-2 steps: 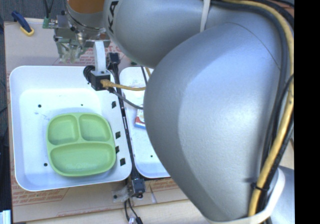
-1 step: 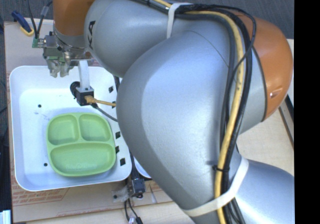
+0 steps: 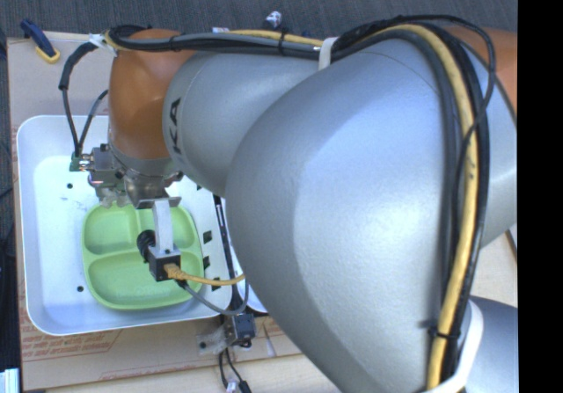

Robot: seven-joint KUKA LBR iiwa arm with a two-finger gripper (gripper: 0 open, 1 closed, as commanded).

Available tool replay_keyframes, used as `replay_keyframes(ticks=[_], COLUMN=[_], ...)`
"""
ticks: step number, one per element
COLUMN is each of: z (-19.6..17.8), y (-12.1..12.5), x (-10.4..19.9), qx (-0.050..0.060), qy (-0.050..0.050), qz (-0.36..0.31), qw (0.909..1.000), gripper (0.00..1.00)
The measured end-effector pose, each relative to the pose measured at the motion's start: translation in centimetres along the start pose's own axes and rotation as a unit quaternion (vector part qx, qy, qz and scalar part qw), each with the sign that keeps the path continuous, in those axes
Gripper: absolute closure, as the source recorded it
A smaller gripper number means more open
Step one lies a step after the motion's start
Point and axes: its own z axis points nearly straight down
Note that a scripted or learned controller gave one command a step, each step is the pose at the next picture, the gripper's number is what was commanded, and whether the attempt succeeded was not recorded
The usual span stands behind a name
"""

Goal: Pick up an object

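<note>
A light green divided plate lies in the left white bin, toward its near side. My gripper hangs over the far edge of the plate, below the orange wrist band. From this angle the arm's own bulk covers the gripper's tip, and I cannot make out anything held in it.
The grey arm spreads across the middle and right of the view and hides the right bin. A blue and yellow tool lies on the bench beyond the left bin's far corner. Small black specks dot the bin floor.
</note>
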Motion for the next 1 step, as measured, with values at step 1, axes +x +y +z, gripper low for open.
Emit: replay_keyframes(ticks=[1], z=[8.41], y=[5.17], x=[1.21], qx=[0.0], qy=[-0.001], qz=[-0.001], qw=[1.0], gripper=[1.0])
